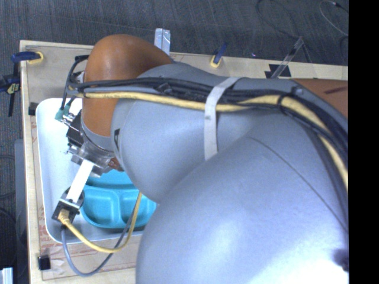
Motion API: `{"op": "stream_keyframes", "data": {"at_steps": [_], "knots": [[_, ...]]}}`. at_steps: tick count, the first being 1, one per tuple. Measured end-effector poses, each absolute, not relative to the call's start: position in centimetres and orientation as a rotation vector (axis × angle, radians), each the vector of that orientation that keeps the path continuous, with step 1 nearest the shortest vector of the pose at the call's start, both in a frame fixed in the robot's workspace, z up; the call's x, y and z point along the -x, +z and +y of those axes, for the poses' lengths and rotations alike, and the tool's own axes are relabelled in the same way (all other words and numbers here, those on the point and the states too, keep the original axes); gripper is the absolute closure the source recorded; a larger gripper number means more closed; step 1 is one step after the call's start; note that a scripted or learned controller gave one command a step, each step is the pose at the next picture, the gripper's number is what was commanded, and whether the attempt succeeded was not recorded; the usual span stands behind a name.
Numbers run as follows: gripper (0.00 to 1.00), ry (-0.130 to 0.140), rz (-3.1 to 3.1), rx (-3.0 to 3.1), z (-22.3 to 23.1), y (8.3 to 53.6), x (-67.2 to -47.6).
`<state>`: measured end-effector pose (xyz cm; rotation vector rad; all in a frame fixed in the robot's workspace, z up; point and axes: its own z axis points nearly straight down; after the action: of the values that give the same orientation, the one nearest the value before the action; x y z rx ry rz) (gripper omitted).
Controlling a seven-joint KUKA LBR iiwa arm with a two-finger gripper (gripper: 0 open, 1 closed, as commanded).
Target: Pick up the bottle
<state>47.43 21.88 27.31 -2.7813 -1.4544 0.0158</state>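
Pincer point(83, 143) over left bin point(46, 158), beside blue tray point(112, 205).

Blue dish point(108, 205), white bin point(50, 154)

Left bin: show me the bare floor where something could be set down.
One free patch: the left bin's white floor strip between its left wall and the arm, above the blue tray. The near end is crowded by that tray. The arm covers everything to the right, so room there cannot be judged.
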Motion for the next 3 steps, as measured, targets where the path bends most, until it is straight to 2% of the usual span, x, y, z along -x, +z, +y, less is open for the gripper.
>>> {"op": "stream_keyframes", "data": {"at_steps": [1,2,3], "knots": [[1.00,0.017,-1.661,2.662,21.9,19.8,-49.3],[1.00,0.012,-1.141,2.924,21.9,24.3,-47.5],[1.00,0.008,-1.694,2.642,22.0,33.7,-52.6]]}}
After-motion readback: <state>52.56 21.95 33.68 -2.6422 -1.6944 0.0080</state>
